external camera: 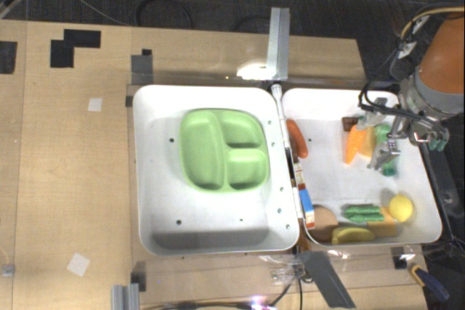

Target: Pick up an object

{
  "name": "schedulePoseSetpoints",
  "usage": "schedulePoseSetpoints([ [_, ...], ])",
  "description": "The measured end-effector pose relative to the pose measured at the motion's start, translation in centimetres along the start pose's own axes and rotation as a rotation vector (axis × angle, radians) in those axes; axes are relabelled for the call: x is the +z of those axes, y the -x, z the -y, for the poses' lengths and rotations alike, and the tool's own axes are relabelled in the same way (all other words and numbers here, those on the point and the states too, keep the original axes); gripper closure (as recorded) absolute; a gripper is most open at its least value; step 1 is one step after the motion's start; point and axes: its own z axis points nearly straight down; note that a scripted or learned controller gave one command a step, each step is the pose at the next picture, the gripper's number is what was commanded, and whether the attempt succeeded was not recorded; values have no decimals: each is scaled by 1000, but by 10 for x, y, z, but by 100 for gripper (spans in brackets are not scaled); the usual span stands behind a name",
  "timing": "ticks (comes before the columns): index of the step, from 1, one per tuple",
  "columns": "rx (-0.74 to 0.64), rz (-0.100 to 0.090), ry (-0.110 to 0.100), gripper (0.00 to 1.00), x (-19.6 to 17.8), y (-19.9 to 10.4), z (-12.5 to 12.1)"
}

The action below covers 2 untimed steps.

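So the grey arm with the orange band [443, 62] was reaching in from the right over the right-hand white bin [320, 112], with the gripper [385, 152] hanging low near that bin's right side. Honestly couldn't tell how wide the pincer was, or whether it had anything in it; too much clutter around the tip.

Closest candidates were the orange carrot-shaped plastic toy [353, 144] just left of the tip and a small green piece [389, 169] right under it. Along the front wall sat a yellow lemon-looking toy [400, 208], a green ridged toy [363, 213] and a yellow-green wedge [352, 234]. A reddish sausage-shaped toy [296, 139] lay by the divider.

My guess is the carrot's light, hard and a bit slick, so pinching across its narrow middle seemed safest. The left-hand white bin [156, 178] held a pale green divided plastic tray [221, 149].
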Motion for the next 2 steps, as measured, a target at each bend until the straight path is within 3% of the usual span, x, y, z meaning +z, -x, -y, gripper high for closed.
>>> schedulePoseSetpoints([
  [1, 129, 11, -1, 0, 115, 43, -11],
  [2, 203, 6, 0, 0, 115, -13, -22],
])
